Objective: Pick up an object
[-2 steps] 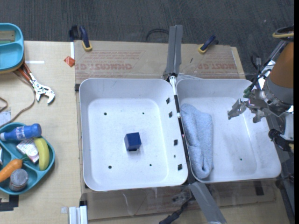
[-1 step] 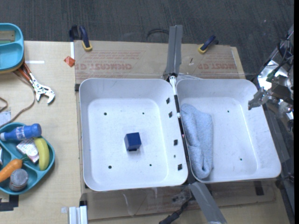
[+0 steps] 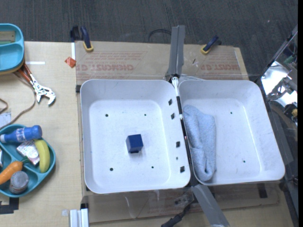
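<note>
Blue was the colour to watch: a small blue cube sat alone near the middle of the left bin, flat on the white floor and well apart from every wall. Over in the right bin, a pale blue-grey towel lay bunched along the divider side, its lower end curling toward the near corner. Both bins rested on the worktop, where a wrench and a blue tray of play food lay off to the left. As for the gripper, I could not tell its state. By my reading the pick stood at its very start, with nothing lifted yet. The cube looked the cleaner target: the next move would call for coming down square over it and closing across two flat faces. The towel would be softer and less certain.
</note>
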Robot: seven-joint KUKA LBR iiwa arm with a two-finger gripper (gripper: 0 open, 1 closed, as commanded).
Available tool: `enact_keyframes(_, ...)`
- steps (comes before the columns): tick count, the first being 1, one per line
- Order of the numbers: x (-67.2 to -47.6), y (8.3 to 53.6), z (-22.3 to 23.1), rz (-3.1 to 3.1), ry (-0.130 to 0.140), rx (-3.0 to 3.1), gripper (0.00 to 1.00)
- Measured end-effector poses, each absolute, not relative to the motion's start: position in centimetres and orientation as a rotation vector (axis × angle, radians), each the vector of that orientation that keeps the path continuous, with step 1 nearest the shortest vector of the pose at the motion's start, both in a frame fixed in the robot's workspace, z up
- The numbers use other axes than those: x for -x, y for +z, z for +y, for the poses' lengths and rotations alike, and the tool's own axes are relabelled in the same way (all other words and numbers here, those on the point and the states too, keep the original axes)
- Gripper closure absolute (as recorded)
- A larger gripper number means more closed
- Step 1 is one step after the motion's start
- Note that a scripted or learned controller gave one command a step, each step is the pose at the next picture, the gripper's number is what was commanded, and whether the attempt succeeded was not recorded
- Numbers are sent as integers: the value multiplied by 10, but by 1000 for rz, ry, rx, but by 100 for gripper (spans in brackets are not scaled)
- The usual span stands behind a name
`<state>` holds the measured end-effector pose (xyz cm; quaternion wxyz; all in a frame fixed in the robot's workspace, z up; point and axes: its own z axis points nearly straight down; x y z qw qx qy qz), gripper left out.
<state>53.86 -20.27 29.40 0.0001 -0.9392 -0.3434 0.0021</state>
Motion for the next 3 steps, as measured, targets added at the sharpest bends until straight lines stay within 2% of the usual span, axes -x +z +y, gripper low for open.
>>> enact_keyframes(1,-551,199,-196,-924,9,3000,0)
enact_keyframes(2,-538,275,-222,-320,6,3125,0)
enact_keyframes(3,-566,205,-135,-397,9,3115,0)
